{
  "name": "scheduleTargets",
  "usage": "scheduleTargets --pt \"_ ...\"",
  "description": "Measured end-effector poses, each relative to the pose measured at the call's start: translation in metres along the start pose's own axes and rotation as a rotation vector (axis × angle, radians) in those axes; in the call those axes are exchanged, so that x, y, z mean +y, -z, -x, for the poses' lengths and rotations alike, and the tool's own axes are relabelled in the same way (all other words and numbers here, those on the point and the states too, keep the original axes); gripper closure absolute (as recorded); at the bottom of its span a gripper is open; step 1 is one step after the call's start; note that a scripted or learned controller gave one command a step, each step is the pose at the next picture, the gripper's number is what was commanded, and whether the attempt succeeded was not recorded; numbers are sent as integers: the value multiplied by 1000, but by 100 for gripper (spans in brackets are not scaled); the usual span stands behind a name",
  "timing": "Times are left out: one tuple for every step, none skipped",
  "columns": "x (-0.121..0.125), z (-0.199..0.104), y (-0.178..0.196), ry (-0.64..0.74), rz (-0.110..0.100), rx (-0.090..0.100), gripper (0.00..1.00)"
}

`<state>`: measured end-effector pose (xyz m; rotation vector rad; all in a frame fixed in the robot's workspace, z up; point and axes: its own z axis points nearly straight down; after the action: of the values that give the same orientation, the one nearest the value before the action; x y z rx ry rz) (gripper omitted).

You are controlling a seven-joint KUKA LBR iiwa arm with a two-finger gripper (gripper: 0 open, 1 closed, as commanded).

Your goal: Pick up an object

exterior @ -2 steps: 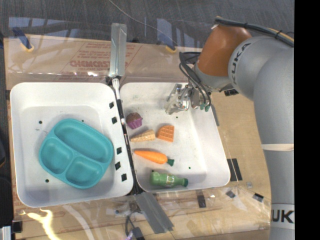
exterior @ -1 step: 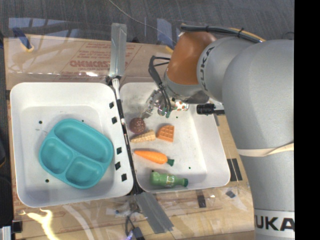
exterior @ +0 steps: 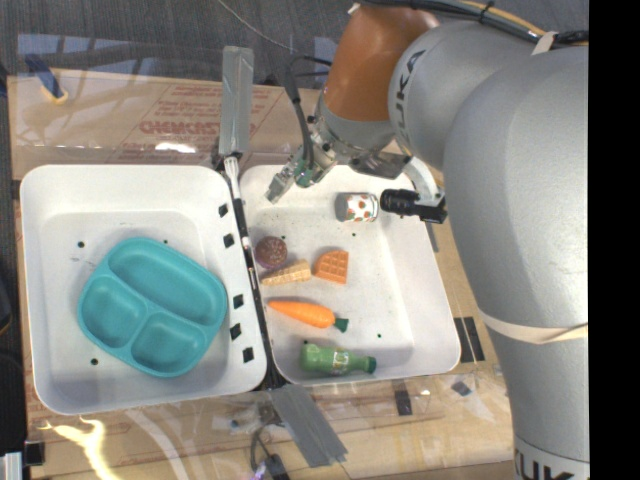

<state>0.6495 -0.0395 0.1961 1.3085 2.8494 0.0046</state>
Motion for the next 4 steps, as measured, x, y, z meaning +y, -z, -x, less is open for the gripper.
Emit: scheduleTargets --pt "-35 -35 -4 58 -6 6 100" --pt "-46 -101 -4 -164 -8 7 100" --pt "10 -106 -5 -570 -9 4 100" --pt "-13 -142 18 -1049 -13 4 100"
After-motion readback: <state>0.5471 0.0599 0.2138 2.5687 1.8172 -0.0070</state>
